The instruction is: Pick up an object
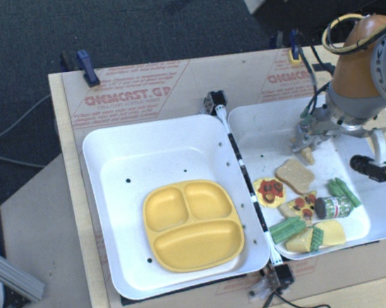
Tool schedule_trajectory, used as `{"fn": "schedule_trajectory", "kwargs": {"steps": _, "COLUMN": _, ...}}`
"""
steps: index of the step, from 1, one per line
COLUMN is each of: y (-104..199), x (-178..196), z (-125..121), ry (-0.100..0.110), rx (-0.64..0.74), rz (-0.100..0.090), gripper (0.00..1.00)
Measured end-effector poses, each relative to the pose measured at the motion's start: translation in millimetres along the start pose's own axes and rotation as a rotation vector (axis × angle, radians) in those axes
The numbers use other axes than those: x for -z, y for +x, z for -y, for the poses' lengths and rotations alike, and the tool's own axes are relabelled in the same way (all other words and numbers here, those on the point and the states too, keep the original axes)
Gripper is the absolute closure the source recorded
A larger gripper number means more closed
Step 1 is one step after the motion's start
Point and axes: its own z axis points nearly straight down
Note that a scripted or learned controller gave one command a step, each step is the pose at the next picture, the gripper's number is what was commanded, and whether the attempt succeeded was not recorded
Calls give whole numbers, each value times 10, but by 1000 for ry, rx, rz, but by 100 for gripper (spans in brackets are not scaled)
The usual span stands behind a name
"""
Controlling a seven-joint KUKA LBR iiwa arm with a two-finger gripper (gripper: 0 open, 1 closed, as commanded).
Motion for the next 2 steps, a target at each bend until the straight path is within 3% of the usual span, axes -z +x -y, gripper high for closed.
{"fn": "schedule_trajectory", "kwargs": {"steps": 1, "y": 746, "x": -117, "z": -341, "ry": 6, "rx": 5, "rz": -1, "gripper": 100}}
{"fn": "schedule_trajectory", "kwargs": {"steps": 2, "y": 1551, "x": 956, "z": 198, "ry": -3, "rx": 7, "rz": -4, "gripper": 100}}
